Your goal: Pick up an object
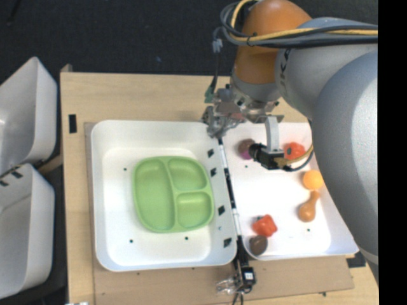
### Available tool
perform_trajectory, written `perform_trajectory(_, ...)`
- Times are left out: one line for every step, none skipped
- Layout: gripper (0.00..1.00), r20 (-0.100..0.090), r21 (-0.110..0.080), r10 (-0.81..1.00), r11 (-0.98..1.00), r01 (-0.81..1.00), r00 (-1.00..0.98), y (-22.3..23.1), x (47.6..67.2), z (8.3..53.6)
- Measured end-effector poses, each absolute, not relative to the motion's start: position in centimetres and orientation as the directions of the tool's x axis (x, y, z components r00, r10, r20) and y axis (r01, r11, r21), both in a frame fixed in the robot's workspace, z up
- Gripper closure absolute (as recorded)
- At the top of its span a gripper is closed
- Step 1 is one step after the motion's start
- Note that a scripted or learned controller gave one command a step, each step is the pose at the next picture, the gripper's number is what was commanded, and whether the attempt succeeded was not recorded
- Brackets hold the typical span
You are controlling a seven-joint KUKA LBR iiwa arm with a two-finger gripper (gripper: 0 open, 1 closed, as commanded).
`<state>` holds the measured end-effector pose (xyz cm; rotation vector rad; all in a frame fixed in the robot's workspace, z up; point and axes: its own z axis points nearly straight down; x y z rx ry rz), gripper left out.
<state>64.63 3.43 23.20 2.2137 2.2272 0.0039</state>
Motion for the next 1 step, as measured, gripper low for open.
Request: perform_trajectory(1.0, 0.001, 0.002, 1.0, 0.005, 1.0, -0.005, 8.77, 64.54, 22.74)
